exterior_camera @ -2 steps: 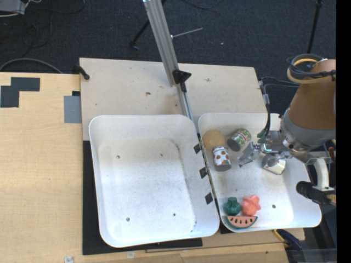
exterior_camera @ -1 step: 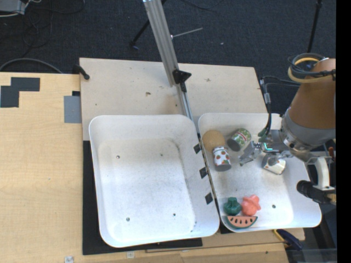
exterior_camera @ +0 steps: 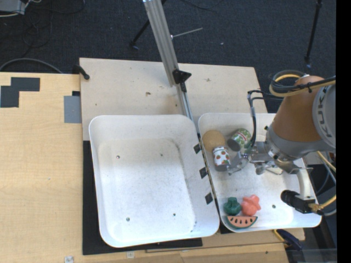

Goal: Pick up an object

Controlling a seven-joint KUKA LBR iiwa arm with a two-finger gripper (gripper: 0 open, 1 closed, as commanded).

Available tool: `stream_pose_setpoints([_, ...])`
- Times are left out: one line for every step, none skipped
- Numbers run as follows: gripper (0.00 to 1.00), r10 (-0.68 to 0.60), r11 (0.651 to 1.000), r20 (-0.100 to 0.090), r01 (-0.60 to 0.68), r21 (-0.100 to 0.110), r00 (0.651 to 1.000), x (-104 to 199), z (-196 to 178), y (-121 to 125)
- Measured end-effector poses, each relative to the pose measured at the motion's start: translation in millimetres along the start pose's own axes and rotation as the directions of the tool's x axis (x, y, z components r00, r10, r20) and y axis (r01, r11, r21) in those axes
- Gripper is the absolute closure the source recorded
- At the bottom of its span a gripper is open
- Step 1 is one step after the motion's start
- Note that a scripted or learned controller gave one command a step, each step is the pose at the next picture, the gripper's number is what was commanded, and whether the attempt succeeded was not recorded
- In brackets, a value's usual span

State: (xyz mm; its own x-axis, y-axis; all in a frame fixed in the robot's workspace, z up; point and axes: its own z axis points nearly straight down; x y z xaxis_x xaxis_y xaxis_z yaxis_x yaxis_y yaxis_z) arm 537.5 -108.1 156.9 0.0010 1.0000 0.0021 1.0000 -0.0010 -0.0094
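The right bin holds several small objects. A tan rounded piece lies at its far left, with a small white can with red marks just below it and a green can to its right. Near the front rim lie a dark green toy, an orange-red toy and a watermelon slice. My gripper hangs low in the bin, right beside the white can and below the green can. The orange-banded wrist rises behind it to the right.
The left bin lies beside the right one, with black clips along the shared rim. A slanted aluminium post rises behind the bins. A wooden bench top lies to the left. Cables loop near the arm.
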Motion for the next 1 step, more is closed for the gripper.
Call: stream_pose_setpoints([0.0, 0.001, 1.0, 0.0, -0.001, -0.002, 1.0, 3.6, 63.8, -1.1])
